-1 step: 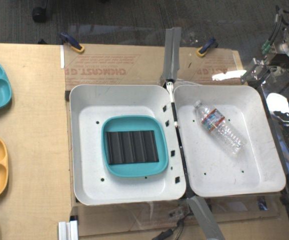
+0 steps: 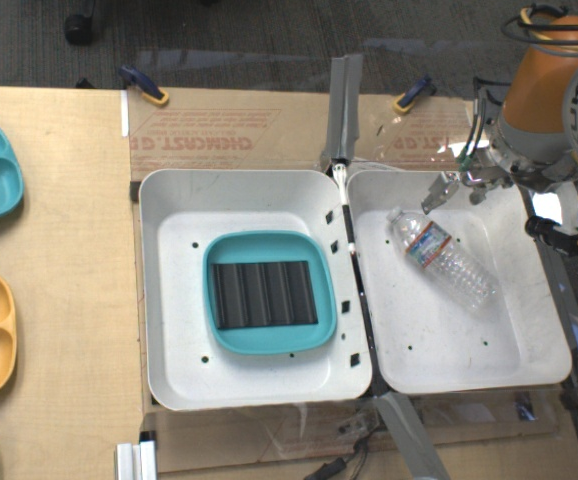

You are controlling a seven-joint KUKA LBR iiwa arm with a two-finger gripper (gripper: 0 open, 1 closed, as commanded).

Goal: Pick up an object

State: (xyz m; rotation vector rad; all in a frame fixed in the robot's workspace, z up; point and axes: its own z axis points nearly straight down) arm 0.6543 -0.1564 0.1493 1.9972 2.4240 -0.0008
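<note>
Above the bench, my claw (image 2: 456, 185) hangs over the far edge of the right bin (image 2: 529, 368), holding nothing; whether it stands wide or narrow I cannot tell from this slant. The bottle (image 2: 445, 257) lies on its side in that bin, just below me. Approach step, I judge. Next: descend and straddle the bottle across its width.

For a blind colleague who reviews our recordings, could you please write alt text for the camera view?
A grey robot arm with an orange band reaches from the right, its gripper above the far edge of the right white bin, just beyond a clear plastic bottle lying on its side. The left white bin holds a teal tray with a dark ribbed insert.
</note>
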